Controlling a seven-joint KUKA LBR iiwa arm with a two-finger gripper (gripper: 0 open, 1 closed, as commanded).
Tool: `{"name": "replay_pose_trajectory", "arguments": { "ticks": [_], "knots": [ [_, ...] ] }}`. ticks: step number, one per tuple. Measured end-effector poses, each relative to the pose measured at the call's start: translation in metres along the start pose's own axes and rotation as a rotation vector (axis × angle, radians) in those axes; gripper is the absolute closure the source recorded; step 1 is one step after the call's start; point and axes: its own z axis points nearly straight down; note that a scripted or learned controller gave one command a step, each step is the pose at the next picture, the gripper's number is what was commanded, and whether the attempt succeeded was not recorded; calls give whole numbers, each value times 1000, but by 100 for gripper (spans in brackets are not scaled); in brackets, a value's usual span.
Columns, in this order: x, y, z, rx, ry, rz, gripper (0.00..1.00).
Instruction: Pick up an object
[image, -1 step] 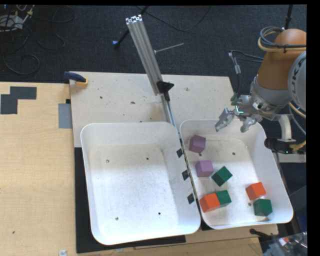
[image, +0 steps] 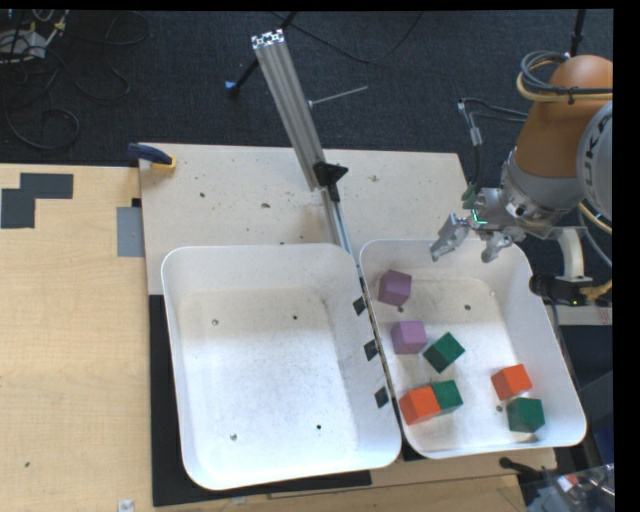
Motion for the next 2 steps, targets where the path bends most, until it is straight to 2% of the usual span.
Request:
{"name": "replay_pose_trajectory", "arguments": {
  "ticks": [1,2],
  "knots": [
    [-2,-4,45,4,1,3,0],
    [2,-10,105,2,0,5,0]
  ]
}}
